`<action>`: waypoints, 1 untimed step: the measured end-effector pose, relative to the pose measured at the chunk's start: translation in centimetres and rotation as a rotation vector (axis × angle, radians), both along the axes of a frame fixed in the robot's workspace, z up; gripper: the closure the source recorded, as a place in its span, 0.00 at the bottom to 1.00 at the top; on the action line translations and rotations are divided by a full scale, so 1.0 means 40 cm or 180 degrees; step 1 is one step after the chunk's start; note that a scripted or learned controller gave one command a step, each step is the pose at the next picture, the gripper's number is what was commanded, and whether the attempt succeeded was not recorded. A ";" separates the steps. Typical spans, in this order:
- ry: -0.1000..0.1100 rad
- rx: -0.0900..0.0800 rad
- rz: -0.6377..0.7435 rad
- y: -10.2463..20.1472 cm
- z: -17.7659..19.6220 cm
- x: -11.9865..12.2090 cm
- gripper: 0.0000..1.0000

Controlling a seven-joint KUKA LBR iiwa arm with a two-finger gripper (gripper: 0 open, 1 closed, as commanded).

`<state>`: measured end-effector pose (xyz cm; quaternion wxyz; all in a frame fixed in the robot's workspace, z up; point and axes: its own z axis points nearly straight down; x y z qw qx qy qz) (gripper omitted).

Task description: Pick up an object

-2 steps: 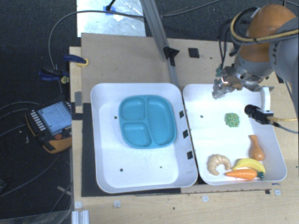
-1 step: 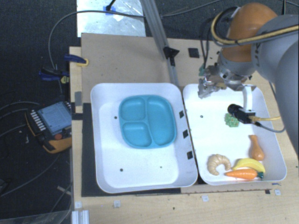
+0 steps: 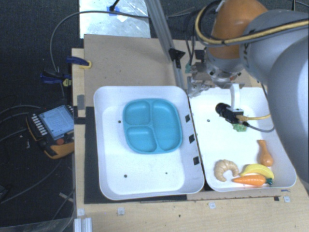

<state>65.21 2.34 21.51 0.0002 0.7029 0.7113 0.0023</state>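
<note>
In the right bin's (image 3: 212,146) near right corner, a croissant (image 3: 226,169), banana (image 3: 258,169), carrot (image 3: 249,181) and orange gourd (image 3: 264,153) crowd the front wall, leaving the bin's middle floor bare. The arm (image 3: 280,37) reaches over the bin's far side, its claw (image 3: 196,85) at the far left corner; whether it is open or closed cannot be told. The carrot lies along the front wall, tip toward the croissant.

We find bare floor mid right bin (image 3: 212,141). Croissant (image 3: 226,169), banana (image 3: 258,169) and carrot (image 3: 249,180) crowd its near edge; a blue plate (image 3: 152,125) sits mid left bin (image 3: 145,175).
</note>
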 end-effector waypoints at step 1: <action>0.0005 -0.0003 -0.0006 0.127 -0.013 -0.008 1.00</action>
